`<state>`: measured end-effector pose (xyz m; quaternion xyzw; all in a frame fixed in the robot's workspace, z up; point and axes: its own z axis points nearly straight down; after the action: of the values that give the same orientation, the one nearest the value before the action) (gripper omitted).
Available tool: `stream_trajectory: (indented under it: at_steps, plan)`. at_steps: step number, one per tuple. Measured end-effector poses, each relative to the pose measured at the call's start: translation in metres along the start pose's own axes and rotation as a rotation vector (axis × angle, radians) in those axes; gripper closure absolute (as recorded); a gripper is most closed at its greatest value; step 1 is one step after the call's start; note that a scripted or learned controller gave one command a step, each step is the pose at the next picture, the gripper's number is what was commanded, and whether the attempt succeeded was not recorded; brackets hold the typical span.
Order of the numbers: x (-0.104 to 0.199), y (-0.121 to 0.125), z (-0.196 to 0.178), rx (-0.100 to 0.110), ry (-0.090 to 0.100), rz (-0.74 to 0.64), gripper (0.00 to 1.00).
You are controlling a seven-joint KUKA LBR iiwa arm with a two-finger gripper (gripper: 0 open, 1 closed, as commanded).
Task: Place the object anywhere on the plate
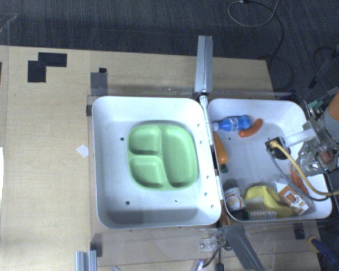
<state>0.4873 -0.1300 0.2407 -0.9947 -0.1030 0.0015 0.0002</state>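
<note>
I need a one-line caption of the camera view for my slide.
Green plate waits in the left bin; the arm's hand hovers over the cluttered right bin.

Green plate (161, 155) sits centred in left bin (110, 168). Right bin (254, 157) holds a bottle (233, 123), sausage (250, 129), carrot (220, 151), can (233, 198), yellow sponge (264, 199), small box (294, 199). Arm's gripper (316, 157) over right bin's right side.

left bin (104, 168) white | plate (161, 155) pale green, three sections | right bin (254, 165) white | bottle (233, 123) at its 11 o'clock clear, blue label | sausage (251, 129) beside it orange-red | carrot (220, 151) at 9 o'clock orange | banana (265, 196) at 6 o'clock yellow | bench (39, 168) light wood, black squares at 10 o'clock
</note>
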Motion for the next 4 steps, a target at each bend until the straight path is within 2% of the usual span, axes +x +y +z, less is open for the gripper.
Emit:
stream_trajectory:
  at_steps: [1,2,3,4]
  plan:
    - [0.107,-0.066,-0.020,-0.001,0.001,-0.209,1.00]
    - [0.120,-0.135,-0.021,0.000,-0.001,-0.455,1.00]
    - [0.133,-0.181,0.045,0.001,-0.001,-0.578,1.00]
    - [0.090,-0.234,0.103,0.000,-0.002,-0.646,1.00]
